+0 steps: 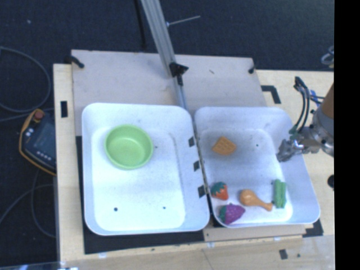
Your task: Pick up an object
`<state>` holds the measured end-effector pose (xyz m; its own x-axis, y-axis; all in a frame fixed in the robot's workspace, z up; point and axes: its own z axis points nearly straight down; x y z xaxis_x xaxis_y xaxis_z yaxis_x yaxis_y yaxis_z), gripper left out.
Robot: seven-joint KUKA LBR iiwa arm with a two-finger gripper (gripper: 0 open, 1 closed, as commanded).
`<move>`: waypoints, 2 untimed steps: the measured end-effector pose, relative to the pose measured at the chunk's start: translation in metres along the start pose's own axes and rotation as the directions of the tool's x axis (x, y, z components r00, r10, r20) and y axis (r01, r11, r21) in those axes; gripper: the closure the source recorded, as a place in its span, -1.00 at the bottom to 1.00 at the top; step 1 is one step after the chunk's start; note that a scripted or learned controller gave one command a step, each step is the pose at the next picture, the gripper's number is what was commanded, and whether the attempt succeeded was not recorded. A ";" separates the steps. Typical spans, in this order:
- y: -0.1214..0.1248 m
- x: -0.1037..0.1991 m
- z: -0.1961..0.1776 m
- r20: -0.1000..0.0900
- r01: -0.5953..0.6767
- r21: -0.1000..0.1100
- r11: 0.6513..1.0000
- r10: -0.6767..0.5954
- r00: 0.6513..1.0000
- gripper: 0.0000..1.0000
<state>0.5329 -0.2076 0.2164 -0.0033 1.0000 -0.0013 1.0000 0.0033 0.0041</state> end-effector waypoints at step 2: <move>0.013 0.102 -0.014 -0.002 0.006 0.000 1.000 -0.006 1.000 1.00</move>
